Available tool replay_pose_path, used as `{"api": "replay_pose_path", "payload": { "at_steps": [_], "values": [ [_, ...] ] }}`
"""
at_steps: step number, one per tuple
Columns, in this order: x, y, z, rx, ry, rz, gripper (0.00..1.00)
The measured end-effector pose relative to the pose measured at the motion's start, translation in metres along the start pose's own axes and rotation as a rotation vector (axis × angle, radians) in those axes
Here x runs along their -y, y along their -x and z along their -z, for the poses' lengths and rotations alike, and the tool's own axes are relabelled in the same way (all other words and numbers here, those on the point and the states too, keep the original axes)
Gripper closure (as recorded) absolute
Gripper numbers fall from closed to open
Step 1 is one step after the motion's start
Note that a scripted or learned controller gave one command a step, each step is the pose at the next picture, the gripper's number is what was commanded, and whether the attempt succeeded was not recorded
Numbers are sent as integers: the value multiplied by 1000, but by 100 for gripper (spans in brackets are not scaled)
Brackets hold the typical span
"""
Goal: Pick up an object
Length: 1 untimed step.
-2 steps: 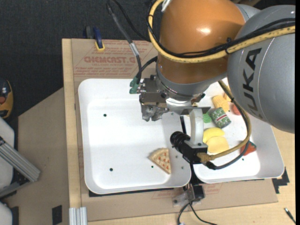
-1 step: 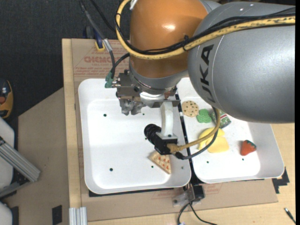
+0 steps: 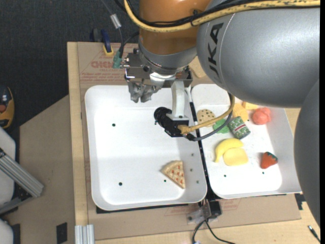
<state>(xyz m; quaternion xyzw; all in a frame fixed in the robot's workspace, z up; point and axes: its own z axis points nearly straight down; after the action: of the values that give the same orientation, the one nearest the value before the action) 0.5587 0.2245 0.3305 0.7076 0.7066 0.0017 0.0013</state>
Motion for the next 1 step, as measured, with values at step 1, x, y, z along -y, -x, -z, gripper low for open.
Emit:
{"api": "replay_pose_path", "payload": {
  "at_steps": [1],
  "values": [
    [69,0,-53,3,-15,3,100]
  ]
}}
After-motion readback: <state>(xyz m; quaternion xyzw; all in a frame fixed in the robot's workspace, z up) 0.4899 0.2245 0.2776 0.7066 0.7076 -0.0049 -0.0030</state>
